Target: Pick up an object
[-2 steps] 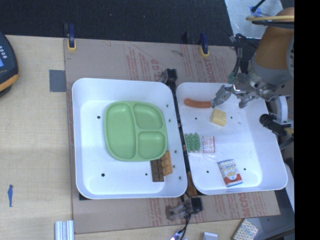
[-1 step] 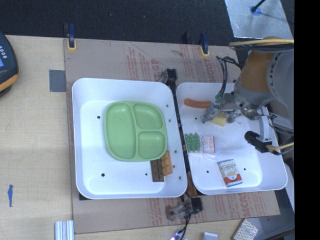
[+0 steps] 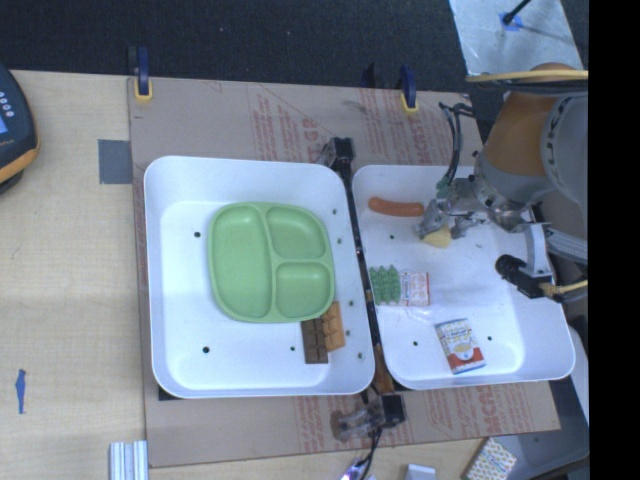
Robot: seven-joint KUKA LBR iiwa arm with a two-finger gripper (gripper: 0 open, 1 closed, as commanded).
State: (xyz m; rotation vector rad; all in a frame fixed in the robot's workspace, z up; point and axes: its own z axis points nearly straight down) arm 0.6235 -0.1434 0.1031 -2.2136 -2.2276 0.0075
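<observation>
The right bin [image 3: 520,358] holds a toy hot dog [image 3: 396,207] at its back, a small yellow piece [image 3: 437,237] just below the gripper, a green-and-white packet [image 3: 399,286] near the left wall, and a small carton [image 3: 459,345] toward the front. My gripper [image 3: 447,217] reaches in from the right and hangs low over the back of this bin, right above the yellow piece and just right of the hot dog. Nothing can be seen held between its fingers.
The left bin [image 3: 170,268] contains a green divided plate [image 3: 271,261] and a brown chocolate bar [image 3: 324,334] at the plate's front right corner. A ridge where the two bins meet runs between them. The arm's grey body and orange band [image 3: 520,133] cover the right bin's back right corner.
</observation>
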